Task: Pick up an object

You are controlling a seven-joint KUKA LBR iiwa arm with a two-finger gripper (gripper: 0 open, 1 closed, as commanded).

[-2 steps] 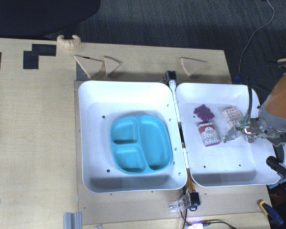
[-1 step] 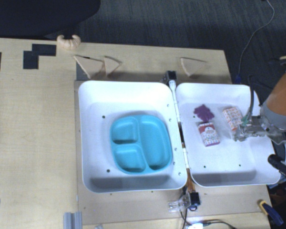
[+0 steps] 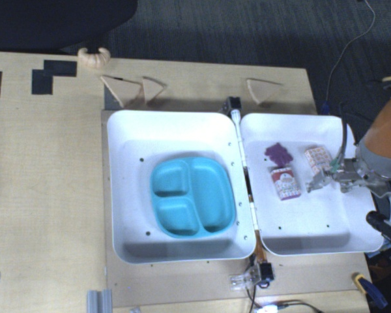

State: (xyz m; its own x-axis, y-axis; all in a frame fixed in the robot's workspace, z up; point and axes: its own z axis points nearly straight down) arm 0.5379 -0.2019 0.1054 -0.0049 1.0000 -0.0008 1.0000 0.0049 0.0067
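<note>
Counter (image 3: 45, 194) carries two white bins side by side. Left bin (image 3: 127, 175): one blue divided tray (image 3: 193, 196), three compartments, sitting flat mid-floor. Right bin (image 3: 300, 240): three small items clustered in the upper middle. One purple lump (image 3: 278, 153) furthest left and nearer the far wall, one red-and-white packet (image 3: 285, 182) just below it, one pale printed box (image 3: 317, 158) to the right of both. None of the three touch each other as far as I can tell.

Arm (image 3: 384, 145) comes in from the right edge over the right bin's right side, orange band visible at the frame edge. End effector (image 3: 325, 173) points left, low over the bin floor, just beside the printed box and right of the packet. Fingers look slightly spread, nothing between them.
</note>
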